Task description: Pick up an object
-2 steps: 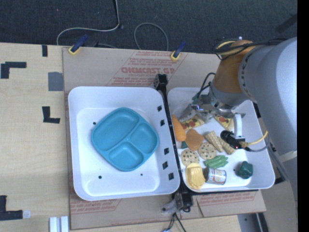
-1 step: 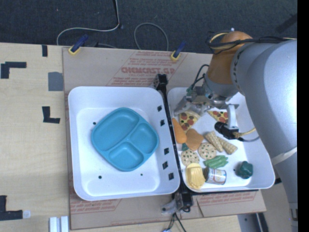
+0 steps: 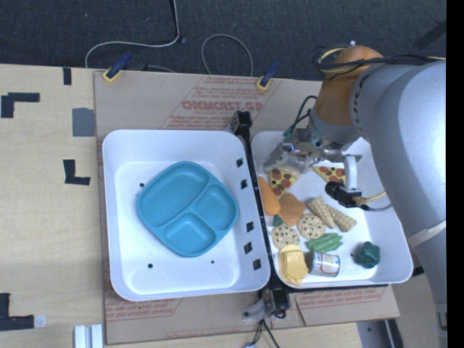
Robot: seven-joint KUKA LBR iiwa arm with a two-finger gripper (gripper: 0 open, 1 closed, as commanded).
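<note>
Down in the right bin, the toy food lies in a loose heap, and that bin serves as the landmark for everything else. At its upper end the gripper hangs low over the pile, the grey arm with its orange band sweeping in from the bin's right side. Whether anything is caught there, or how far apart the jaws stand, cannot be told from this angle.

Just below the gripper lies a pizza slice, with a second pizza slice nearer the bin's right wall. Toward the bin's middle sit an orange piece and a tan bun, then crackers and two cookies. Near the bin's lower edge are a yellow corn-like piece, a small tin can, a green pea pod and a dark green vegetable.

Left of the right bin, touching it along a clipped seam, the left bin holds a blue divided plate.
</note>
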